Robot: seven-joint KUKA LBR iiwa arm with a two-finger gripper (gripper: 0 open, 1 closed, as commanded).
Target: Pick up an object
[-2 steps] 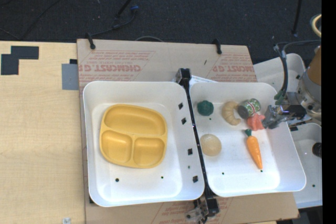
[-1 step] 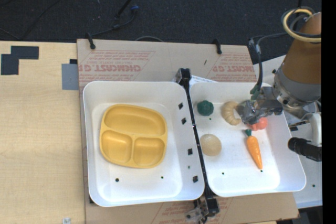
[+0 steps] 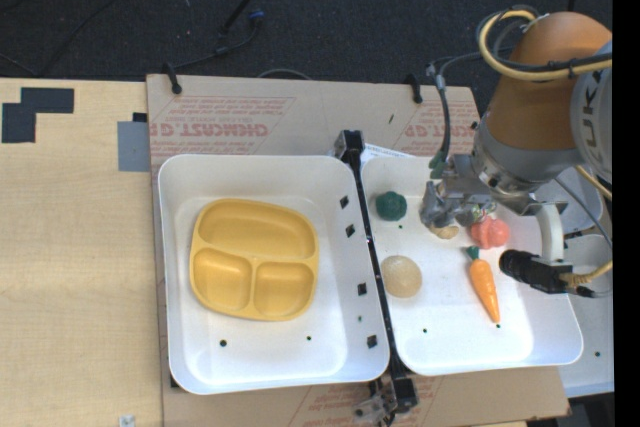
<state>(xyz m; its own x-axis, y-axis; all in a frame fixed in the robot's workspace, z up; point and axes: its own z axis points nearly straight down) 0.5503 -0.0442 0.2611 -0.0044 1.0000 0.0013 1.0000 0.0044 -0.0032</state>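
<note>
Two shallow white bins sit side by side on a cardboard-covered bench. The metal two-finger gripper hangs low in the right bin between a dark green ball and a pink lump; whether its claw is spread, I cannot tell.

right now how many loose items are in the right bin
4, maybe more hidden under the gripper: a dark green ball at upper left, a tan round piece mid-left, a toy carrot at centre-right, and a pink item beside the gripper.

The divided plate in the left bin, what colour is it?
Yellow all over. The plate shows plainly in the camera view, lying in the left bin.
</note>
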